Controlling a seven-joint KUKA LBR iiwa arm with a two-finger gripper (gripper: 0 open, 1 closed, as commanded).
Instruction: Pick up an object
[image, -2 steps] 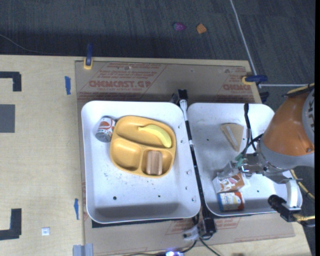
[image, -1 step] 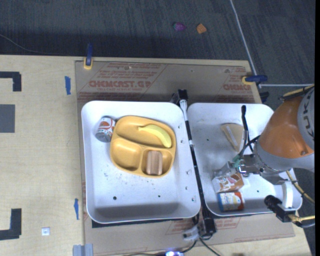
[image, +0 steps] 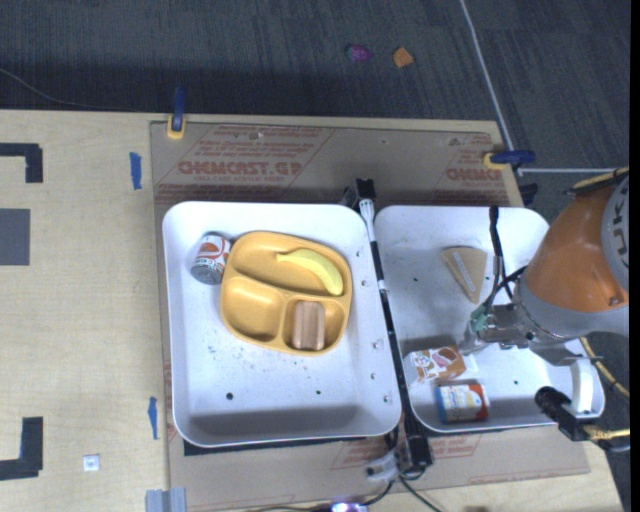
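My gripper (image: 478, 325) hangs low over the right bin (image: 420, 232), and I cannot tell whether it is clenched or released, though nothing shows held in it. Just beside it lies a small printed packet (image: 437, 364), which I judge light, soft and crinkly (best pinched across its narrow middle), with a small can (image: 461, 401) touching its lower edge, likely stiff, smooth and prone to roll. My arm (image: 580, 265) reaches in from the right, orange band above the wrist, bent down toward the bin's floor.
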